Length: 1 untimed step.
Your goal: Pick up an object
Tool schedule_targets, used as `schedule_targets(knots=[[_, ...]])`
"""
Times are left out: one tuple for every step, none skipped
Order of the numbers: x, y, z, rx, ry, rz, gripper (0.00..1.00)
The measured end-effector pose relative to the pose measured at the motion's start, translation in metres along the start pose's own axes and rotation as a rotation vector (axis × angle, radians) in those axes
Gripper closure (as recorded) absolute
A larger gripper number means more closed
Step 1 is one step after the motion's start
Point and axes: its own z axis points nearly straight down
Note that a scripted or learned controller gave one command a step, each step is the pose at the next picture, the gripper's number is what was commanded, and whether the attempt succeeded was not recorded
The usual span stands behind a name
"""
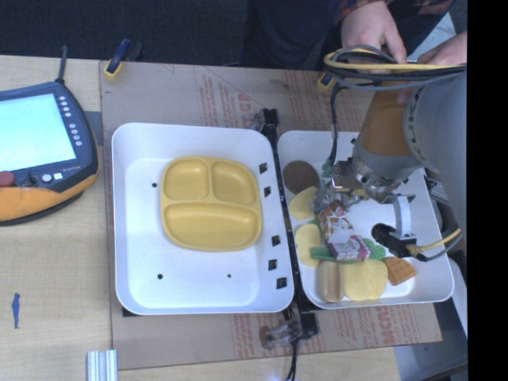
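i have the arm reaching in from the right over the right bin (429, 292), its orange band tilted above the clutter, so the gripper (333, 201) sits low among the toy food near the middle of that bin; from this angle the wrist body hides the tips, so i cannot tell how the jaws stand, and i won't claim anything is held. the pickable things are all crowded into the right bin's left and near part: a brown round piece (299, 175) at the far left, pale yellow discs (302, 205) beside it, a printed carton or packet (340, 235) just under the gripper, a green strip (337, 253) near it, a bread-like roll (329, 280) and a yellow slab (365, 280) along the near wall, and an orange cracker-like piece (399, 271) to their right. my judgement is that the packet is the likely target, since the gripper is right at its far end. the left bin (127, 213) holds the yellow divided tray (211, 203), lying flat in the middle, probably as the drop place. a black cable (397, 240) loops off the wrist over the right bin and could snag. a teach pendant (40, 145) rests on the bench far left, and a person's hand (373, 26) is at the far edge above the arm
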Motion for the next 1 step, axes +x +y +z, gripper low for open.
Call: schedule_targets(knots=[[0.0717,0.0046,-0.0872,-0.058,0.001,-0.018,1.0]])
